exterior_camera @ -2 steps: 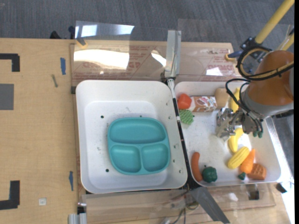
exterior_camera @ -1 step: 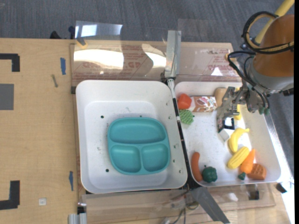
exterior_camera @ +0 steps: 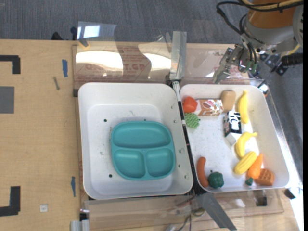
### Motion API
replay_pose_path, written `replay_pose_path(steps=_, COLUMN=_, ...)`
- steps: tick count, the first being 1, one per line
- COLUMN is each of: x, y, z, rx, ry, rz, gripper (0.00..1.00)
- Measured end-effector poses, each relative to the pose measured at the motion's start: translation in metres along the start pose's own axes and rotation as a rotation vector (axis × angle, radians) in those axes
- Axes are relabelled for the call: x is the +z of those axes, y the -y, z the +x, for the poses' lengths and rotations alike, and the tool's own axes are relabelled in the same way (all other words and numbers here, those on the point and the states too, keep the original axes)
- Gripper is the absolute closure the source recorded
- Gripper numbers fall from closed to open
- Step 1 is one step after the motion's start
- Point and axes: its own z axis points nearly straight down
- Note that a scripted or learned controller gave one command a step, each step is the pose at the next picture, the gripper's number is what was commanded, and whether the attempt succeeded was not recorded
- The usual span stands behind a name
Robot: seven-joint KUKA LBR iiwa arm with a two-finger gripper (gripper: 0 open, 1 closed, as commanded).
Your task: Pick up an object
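Bench (exterior_camera: pixel 33 129): tan board surface with black corner marks and strips of blue tape at its left side.

Left bin (exterior_camera: pixel 91 105): shallow, white. Holds one teal tray (exterior_camera: pixel 142 149) with three compartments, one long and two small, lying flat near the bin's middle.

Right bin (exterior_camera: pixel 274 129): shallow, white, touching the left bin along a shared edge. Contents:
- red tomato (exterior_camera: pixel 189 104), far left corner, with a green ridged piece (exterior_camera: pixel 192 120) just below it.
- small carton (exterior_camera: pixel 210 107) with a red and white printed face; the print is too small to read.
- tan potato (exterior_camera: pixel 228 99), just right of the carton.
- banana (exterior_camera: pixel 243 106), upright along the far right side.
- black and white box (exterior_camera: pixel 233 124), bold white lettering on black, not legible.
- second banana (exterior_camera: pixel 244 142), just below the box.
- yellow corn-like piece (exterior_camera: pixel 245 162), touching an orange carrot (exterior_camera: pixel 255 166).
- brown waffle-like piece (exterior_camera: pixel 265 177), near right corner.
- red sausage (exterior_camera: pixel 201 171), along the near left edge.
- dark green broccoli (exterior_camera: pixel 216 179), beside the sausage.

Arm: grey with an orange band, entering at the top right. Gripper (exterior_camera: pixel 231 66) hangs above the far rim of the right bin, apart from every item, nothing between its fingers; the two fingers appear spread apart.

Behind the bins: a clear plastic sheet (exterior_camera: pixel 120 61) over faint reddish printing, unreadable through the glare.
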Motion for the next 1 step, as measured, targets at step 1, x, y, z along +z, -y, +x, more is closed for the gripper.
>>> replay_pose_path(steps=1, x=-0.1566, y=-0.0638, z=0.0399, rx=0.121, ry=0.005, rz=-0.005, gripper=1.00)
